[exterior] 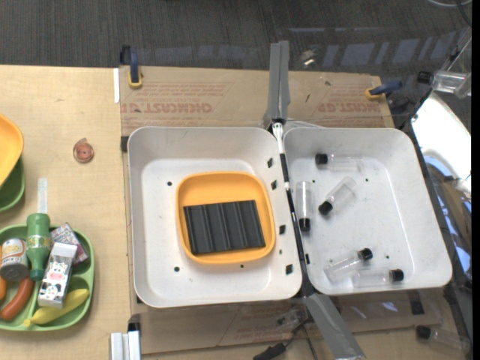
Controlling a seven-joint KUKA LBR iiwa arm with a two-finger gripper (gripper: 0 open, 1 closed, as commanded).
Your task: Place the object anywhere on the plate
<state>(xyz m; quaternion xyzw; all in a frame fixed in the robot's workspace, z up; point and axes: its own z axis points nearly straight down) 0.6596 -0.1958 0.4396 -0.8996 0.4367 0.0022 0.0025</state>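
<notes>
A yellow-orange plate [225, 183] sits in the middle of the left white bin [150, 201]. A dark grey ribbed rectangular block [225, 226] lies flat on the plate, toward its front half. The right white bin [420, 201] holds several clear vials with black caps. One vial [336, 197] lies tilted at the centre, and another [303, 203] lies along the left wall. A third vial [334, 160] lies near the back. Two more [349, 261] [379, 277] lie near the front edge.
On the wooden bench to the left stand a green plate [79, 295] of toy food and bottles, a yellow bowl [7, 152] and a small pink disc [83, 151]. Cardboard [202, 100] lies under the bins, held by clamps [133, 73] at the back.
</notes>
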